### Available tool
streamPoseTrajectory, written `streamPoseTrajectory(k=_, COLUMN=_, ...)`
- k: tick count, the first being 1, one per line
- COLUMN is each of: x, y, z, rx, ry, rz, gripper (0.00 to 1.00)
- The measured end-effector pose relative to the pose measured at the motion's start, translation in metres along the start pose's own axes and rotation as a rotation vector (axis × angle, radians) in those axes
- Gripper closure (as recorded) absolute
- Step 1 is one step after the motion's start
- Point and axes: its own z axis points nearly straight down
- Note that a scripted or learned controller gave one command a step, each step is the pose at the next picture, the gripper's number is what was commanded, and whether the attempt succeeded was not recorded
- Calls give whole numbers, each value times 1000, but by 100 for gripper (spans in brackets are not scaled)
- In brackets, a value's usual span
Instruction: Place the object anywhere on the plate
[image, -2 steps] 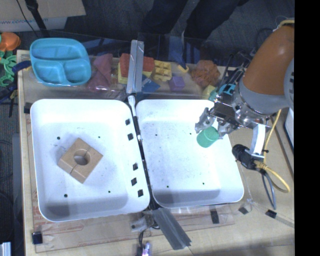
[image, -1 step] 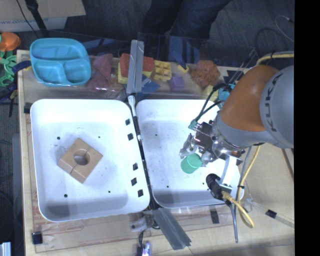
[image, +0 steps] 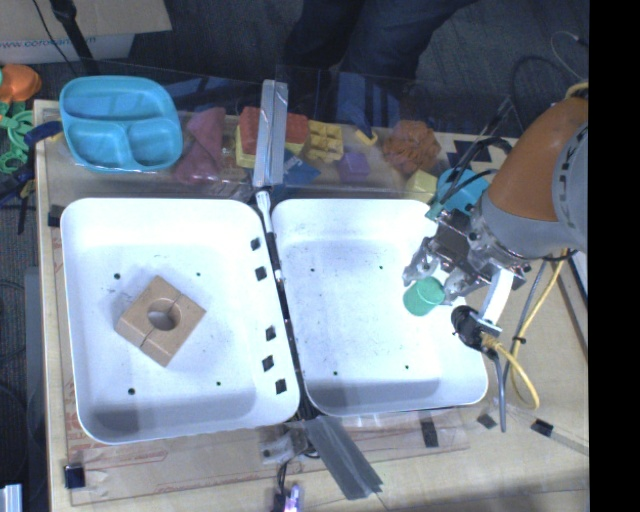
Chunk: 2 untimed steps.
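Grey KUKA arm w/ orange band reaches in from the right; its two-finger pincer hangs over the right part of the right shallow white bin. Small green cylinder-like plastic object sits right at the pincer tips. It looks clamped between the fingers, but the wrist hides part of it, so that's a judgement, not certain.

Plate question: the closest match is the blue plastic divided plate w/ three compartments, lying well apart from the pincer, up and far to the left of it, beyond the back rim of the left shallow white bin. So the coming move turns on one relation: target lies left and away from the pincer, across both bins and the divider betw. them. Long diagonal carry, needs lift first to clear bin walls.

Also left of the pincer, in the left bin: tan wooden square block w/ round hole, not in the way if carried high.

Green object's long axis: can't tell, too small and half hidden.

Risk: weak grip, object drops mid-carry.
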Motion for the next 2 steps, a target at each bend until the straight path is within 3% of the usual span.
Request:
streamPoseTrajectory(k=1, x=64, y=-92, z=14, rx=3, ry=-1, rz=250, gripper=100)
streamPoseTrajectory(k=2, x=13, y=-54, z=-6, rx=0, ry=0, rz=489, gripper=100)
